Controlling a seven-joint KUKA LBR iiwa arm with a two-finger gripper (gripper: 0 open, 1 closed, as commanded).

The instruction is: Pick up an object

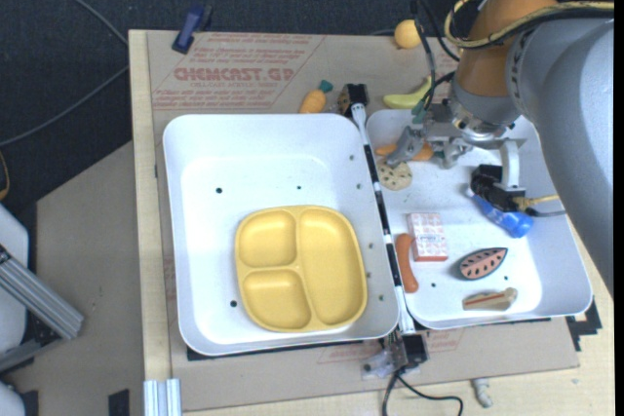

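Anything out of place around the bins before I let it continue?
Yes. A yellow ball, a banana and a small orange toy lie on the bench behind the bins, outside them. A hot dog sits against the right bin's left wall.

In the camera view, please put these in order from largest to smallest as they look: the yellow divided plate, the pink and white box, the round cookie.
1. yellow divided plate, by far the largest.
2. pink and white box.
3. round cookie, a little smaller than the box; it lies slightly farther from the camera, so this gap is unsure.

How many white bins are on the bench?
2. The left bin holds a yellow divided plate; the right bin holds several small items, under the arm. Nothing suggests a hidden third.
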